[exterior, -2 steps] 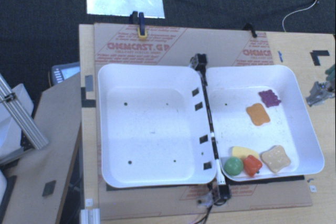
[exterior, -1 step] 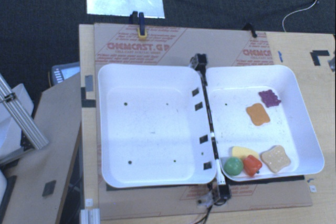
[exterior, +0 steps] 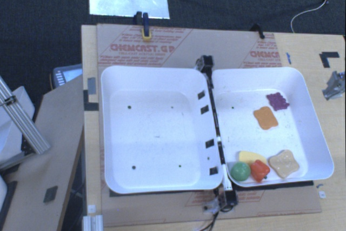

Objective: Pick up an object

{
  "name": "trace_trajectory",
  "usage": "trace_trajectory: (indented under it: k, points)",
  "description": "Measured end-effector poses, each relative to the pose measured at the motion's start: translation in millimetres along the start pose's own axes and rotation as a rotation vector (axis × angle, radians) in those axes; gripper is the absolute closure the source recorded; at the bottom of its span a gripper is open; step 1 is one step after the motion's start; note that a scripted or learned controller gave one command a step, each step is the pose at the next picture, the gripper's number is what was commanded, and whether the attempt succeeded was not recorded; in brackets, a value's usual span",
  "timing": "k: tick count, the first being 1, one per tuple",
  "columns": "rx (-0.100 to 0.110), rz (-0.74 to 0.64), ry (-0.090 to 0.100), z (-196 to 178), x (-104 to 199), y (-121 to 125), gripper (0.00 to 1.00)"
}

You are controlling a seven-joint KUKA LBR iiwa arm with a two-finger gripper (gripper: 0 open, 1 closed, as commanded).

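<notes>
Several toy foods lie in the right bin [exterior: 303,89]. A purple grape cluster [exterior: 277,100] sits toward its far right, with a flat orange piece [exterior: 265,117] just in front of it. Along the near wall sit a yellow wedge [exterior: 250,157], a green ball [exterior: 240,171], a red pepper [exterior: 260,170] and a slice of toast [exterior: 284,163], packed close together. My gripper [exterior: 334,85] is a small grey shape at the view's right edge, outside the right bin and well apart from every item.
The left bin [exterior: 151,132] sits beside the right one, joined by a black-clipped divider [exterior: 212,121]. Both rest on a cardboard sheet [exterior: 162,46] over the wooden bench. A yellow clamp [exterior: 146,27] holds the sheet's far edge. An aluminium rail [exterior: 21,121] stands at the left.
</notes>
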State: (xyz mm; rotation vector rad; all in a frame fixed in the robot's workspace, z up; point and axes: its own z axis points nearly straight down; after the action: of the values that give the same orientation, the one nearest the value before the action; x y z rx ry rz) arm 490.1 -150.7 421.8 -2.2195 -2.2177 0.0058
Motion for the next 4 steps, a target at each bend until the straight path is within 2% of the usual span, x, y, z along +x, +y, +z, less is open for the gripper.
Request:
trace_trajectory:
  k: [1,2,3,4]
  points:
    - [-0.003,0.001,-0.001,55,-33,4,1.0]
    - [-0.028,-0.008,-0.005,-123,9,-4,1.0]
    - [-0.001,-0.003,0.0,-22,-4,57,1.0]
    - [-0.001,-0.003,0.0,54,-15,98,1.0]
